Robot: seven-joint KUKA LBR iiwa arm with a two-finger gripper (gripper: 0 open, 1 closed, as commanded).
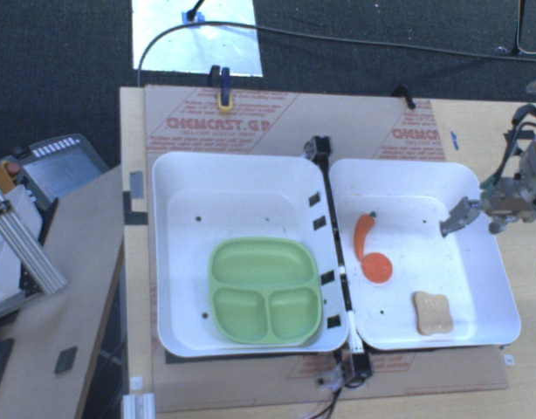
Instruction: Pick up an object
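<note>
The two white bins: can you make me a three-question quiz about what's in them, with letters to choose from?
1. Where is the green tray?
A. in the left bin
B. in the right bin
C. on the floor

2. How many things lie in the right bin?
A. one
B. three
C. five

3. What is between the gripper's fingers?
A. the carrot
B. the toast
C. nothing

Answers:
1 A: the green tray sits at the front of the left bin.
2 B: the right bin holds an orange carrot, a round orange slice and a piece of toast.
3 C: the gripper hangs over the right bin's far right side, apart from all three.
</note>
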